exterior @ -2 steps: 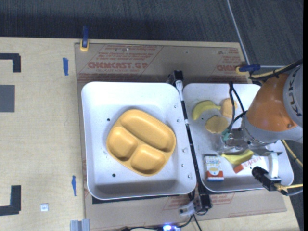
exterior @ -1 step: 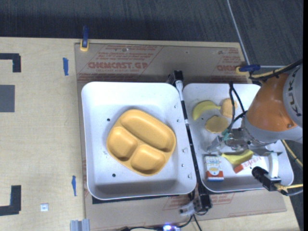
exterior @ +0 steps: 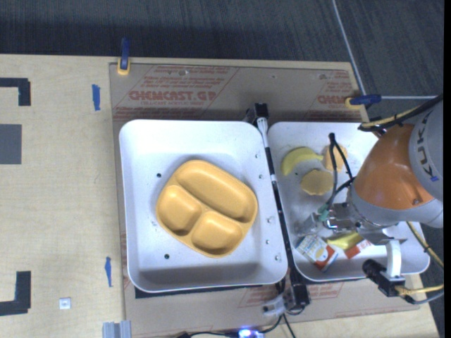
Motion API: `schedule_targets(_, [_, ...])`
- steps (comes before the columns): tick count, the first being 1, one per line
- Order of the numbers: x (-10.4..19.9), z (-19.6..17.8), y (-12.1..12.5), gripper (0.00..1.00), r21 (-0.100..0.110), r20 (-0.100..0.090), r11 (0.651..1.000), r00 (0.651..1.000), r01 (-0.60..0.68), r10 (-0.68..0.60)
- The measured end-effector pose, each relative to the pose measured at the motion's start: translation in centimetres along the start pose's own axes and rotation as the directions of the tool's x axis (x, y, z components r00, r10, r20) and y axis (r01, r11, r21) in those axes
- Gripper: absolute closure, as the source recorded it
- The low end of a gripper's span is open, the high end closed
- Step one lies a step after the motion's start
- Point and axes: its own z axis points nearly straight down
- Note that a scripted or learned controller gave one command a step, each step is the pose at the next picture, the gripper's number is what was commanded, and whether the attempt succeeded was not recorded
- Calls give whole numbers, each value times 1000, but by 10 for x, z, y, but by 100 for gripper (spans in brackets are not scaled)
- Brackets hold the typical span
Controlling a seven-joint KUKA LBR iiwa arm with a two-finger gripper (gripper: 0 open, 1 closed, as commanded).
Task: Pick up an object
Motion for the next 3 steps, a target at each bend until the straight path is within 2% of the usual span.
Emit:
schedule_targets(1, [0, -11, 2, 100, -7, 2, 1000, 1000, -1, 1])
schedule_targets(2, [79, -99, 0, 100, 4, -2, 1000, 1000, 2, -2])
schedule_targets(3, [78, -99, 0, 0, 4, -2, 1000, 1000, 2, -2])
